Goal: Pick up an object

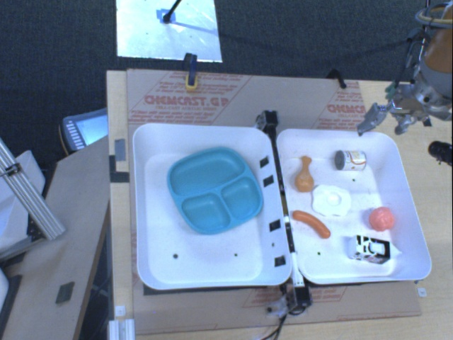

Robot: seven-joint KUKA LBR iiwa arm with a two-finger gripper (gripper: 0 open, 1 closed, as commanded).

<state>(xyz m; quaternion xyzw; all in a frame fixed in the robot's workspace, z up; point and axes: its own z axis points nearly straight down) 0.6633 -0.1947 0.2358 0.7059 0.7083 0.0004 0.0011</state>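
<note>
Nothing has been picked up yet, from where I stand: everything lies loose in the right bin, and the whole grasp is left to do. The gripper hangs just beyond that bin's far right corner, above the bench, its two fingers spread apart with nothing between them. The small can lies nearest that corner inside the bin, the fried egg nearer the middle, the pink ball toward its near right side. The arm leans in from the right, wrist tilted down toward the bin
</note>
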